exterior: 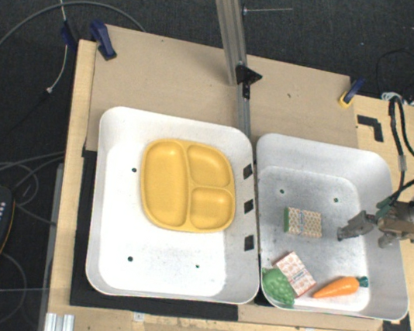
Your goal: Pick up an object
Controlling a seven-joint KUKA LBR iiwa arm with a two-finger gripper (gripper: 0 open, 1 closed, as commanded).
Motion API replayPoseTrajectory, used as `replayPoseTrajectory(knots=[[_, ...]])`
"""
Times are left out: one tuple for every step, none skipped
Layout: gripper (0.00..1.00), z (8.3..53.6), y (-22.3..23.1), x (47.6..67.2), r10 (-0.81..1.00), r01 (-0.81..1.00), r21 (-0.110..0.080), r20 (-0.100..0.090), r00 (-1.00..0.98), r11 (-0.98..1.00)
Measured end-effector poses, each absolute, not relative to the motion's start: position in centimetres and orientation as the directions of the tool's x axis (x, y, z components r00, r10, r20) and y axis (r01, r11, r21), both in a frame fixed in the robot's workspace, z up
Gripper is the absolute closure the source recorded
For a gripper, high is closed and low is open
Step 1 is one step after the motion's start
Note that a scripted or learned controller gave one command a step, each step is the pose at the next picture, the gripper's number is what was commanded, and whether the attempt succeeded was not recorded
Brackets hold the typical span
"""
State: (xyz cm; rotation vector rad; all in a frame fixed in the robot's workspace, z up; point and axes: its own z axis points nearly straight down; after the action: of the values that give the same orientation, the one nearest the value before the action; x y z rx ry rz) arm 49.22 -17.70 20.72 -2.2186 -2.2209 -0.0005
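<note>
Orange carrot (337, 287) (no legible labels)

Even, bright overhead light, white bins (166, 268) near glare, soft short shadows, slightly grainy, gripper (369, 231) edge a little blurred

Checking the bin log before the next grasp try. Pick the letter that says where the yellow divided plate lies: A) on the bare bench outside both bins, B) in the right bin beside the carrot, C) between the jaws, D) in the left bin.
D: the yellow divided plate lies flat in the left bin, while the carrot lies in the right bin and the gripper hovers over that right bin.
</note>
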Motion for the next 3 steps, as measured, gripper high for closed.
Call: replayPoseTrajectory(knots=[[0.00,20.7,-17.7,49.2,1.000,1.000,-0.001,0.002,-0.001,0.001],[0.00,14.4,-18.0,48.9,1.000,1.000,-0.008,0.004,0.000,0.000],[0.00,9.1,-17.9,48.8,1.000,1.000,-0.007,0.004,0.000,0.000]])
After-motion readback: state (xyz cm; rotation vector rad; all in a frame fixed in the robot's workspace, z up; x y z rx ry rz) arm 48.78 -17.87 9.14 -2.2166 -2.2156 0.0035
